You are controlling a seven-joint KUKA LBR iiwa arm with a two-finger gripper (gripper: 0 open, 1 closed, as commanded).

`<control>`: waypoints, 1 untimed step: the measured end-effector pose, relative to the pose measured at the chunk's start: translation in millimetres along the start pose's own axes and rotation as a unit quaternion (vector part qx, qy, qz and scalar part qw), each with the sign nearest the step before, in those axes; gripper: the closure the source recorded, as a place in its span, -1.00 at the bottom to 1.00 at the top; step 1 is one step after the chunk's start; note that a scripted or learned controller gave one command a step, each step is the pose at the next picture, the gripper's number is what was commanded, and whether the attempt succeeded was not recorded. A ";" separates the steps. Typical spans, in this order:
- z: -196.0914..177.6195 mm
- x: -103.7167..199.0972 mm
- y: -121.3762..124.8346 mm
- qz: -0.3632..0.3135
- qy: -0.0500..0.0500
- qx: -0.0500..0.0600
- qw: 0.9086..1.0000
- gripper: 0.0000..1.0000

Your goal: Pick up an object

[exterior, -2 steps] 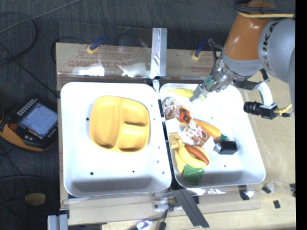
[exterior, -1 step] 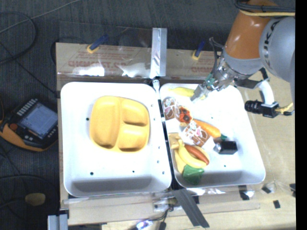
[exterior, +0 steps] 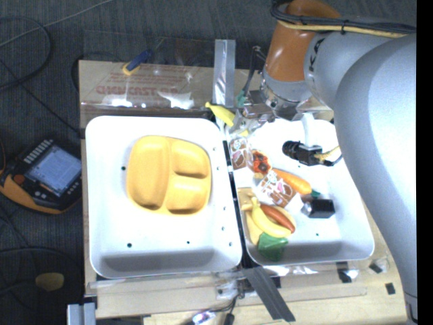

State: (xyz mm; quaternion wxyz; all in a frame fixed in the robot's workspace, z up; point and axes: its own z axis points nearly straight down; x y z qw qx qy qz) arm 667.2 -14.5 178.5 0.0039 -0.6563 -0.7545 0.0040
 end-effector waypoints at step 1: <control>-1.2 19.5 3.5 -0.070 -0.002 -0.002 0.998 1.00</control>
